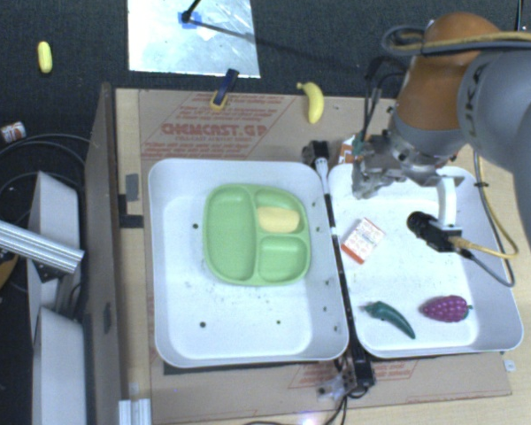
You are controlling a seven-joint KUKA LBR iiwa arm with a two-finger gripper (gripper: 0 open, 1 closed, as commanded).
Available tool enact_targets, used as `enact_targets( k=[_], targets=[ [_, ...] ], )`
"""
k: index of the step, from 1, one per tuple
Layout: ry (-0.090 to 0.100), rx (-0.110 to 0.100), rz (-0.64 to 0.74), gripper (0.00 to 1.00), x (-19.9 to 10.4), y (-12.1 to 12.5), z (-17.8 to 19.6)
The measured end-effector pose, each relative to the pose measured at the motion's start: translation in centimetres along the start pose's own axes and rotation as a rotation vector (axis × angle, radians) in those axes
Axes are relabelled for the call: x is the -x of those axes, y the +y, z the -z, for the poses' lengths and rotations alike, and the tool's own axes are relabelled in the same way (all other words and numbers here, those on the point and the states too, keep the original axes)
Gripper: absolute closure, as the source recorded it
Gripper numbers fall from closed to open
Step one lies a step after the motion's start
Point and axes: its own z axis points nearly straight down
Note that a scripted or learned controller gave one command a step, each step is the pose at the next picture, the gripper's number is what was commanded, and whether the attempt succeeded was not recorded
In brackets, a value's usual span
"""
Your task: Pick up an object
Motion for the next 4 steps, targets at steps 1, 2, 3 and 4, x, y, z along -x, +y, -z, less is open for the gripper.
enact_targets(
  k=[1, 2, 3, 4],
  targets=[
    [0.0, -0.002, -0.004, 1.0, 1.2, -1.6, 0.6],
    [-0.001, -0.001, -0.004, 1.0, 4.8, -2.9, -0.8],
    [0.001, -0.003, 0.003, 1.0, -0.1, -5.0, 0.8],
    [0.0, 0.0, 0.002, 1.0, -1.2, -2.5, -0.1]
  ],
)
